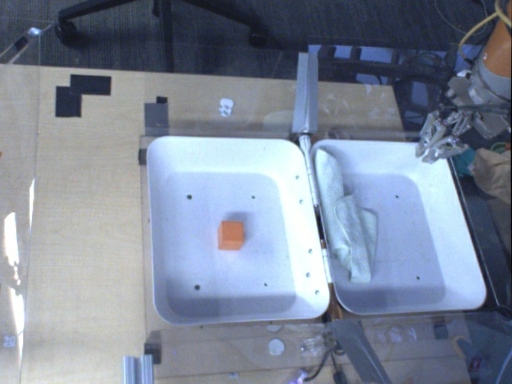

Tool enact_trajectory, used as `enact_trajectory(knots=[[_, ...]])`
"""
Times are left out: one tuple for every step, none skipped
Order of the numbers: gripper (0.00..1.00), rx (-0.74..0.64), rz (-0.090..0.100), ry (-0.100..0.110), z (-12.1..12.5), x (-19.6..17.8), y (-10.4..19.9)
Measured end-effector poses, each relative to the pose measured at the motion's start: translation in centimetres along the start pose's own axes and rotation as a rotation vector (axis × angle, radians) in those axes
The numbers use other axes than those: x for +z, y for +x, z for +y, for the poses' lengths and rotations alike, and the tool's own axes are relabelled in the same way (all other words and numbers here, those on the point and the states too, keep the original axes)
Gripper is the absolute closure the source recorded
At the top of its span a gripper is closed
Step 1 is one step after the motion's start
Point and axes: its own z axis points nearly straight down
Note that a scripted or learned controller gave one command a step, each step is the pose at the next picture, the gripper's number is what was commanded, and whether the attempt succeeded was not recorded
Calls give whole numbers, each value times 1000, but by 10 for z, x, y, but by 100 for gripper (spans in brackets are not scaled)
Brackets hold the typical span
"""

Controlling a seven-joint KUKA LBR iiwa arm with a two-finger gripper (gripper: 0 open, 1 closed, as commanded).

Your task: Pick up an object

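Observation:
A small orange cube [231, 235] rests on the floor of the left white bin [168, 214], near its middle. A pale crumpled cloth [350, 222] lies along the left side of the right bin [448, 238], draped partly up its wall. My gripper [439, 144] hangs over the far right corner of the right bin, above the rim, well away from both the cloth and the cube. Nothing shows between its fingers.
A metal divider post [304, 94] stands behind the seam where the bins meet. Black tape marks [80, 93] sit on the wooden bench at the far left. Cables and clutter [480, 30] crowd the right side behind the arm.

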Motion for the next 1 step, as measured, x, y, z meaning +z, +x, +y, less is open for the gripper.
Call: enact_trajectory(knots=[[100, -228, -1, 0, 1, -21, 1]])
